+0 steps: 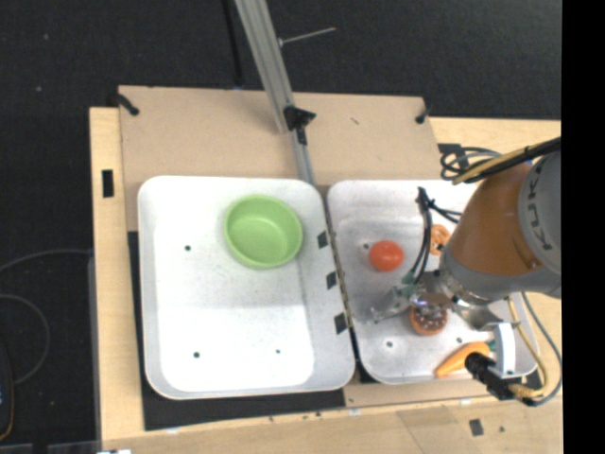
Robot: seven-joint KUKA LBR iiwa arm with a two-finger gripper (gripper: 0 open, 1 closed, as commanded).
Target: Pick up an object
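The job is not done yet, as far as I can see. The big grey and orange arm reaches in from the right and bends down into the right bin. Its claw is low in the middle of that bin. It is right next to a small brown round thing, which sits on the bin floor and may be touching the claw. The view is dark and messy there, so I cannot tell if the claw is apart or together, and I cannot see anything held in it. A red ball lies a bit farther back and to the left of the claw, with a gap between them. An orange thing lies at the near right corner of the same bin, close to the arm. In the left bin there is a green bowl near the far side, well away from the claw. I think the brown thing is the one the arm is going for, since it is the closest. What is left is the main part: close on it, hold it tight and lift it up off the bin floor. Nothing looks lifted now.
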